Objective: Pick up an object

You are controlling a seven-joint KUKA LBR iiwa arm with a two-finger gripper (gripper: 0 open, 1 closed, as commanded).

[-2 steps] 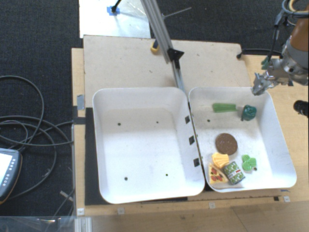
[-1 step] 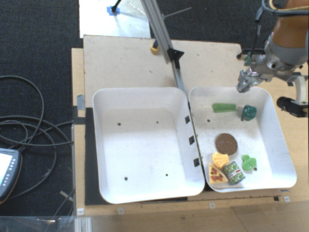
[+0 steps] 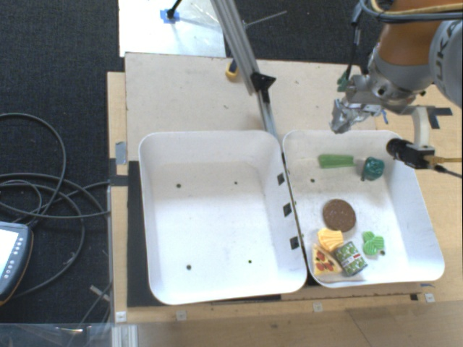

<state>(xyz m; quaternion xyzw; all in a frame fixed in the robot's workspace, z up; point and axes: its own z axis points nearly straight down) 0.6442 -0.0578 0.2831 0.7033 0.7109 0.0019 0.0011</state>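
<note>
You'll see the two-finger gripper [image 3: 341, 123] hovering over the far rim of the right shallow white bin [image 3: 416, 201]; whether it's open, you can't tell. The long green block [image 3: 336, 161] lies just below it, with bare floor around it.

We see the arm [image 3: 419, 27] cut off at the top right edge — the tablet [image 3: 11, 255] at the left edge likewise.

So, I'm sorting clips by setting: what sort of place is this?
Probably a robotics lab grasping bench: a robot arm over two white bins, small toy items, loose cables on dark carpet.
</note>
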